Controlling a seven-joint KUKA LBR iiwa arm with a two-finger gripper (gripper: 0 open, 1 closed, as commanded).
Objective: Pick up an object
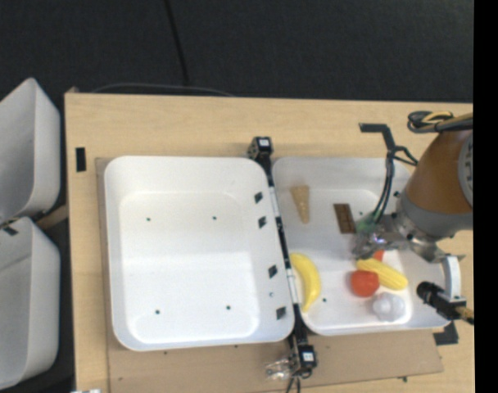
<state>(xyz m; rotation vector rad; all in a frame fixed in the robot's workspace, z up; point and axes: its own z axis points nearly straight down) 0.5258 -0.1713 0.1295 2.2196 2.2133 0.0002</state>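
The right bin (331,178) holds several small objects. A yellow banana (307,278) lies near its left wall. A red round piece (364,282) sits beside a yellow piece (385,274), with a pale whitish object (387,306) just below them. A tan wedge (301,202) and a small brown block (344,217) lie farther back. My gripper (371,244) reaches in from the right and hangs low over the bin, just above the yellow piece and the red one. The orange band of the arm (439,178) rises behind it.
The left bin (118,219) stands beside the right one, with black clips (275,244) along the shared divider. Two white boxes (11,219) sit off the bench's left edge. A dark cable (388,170) loops from the arm over the right bin's back.
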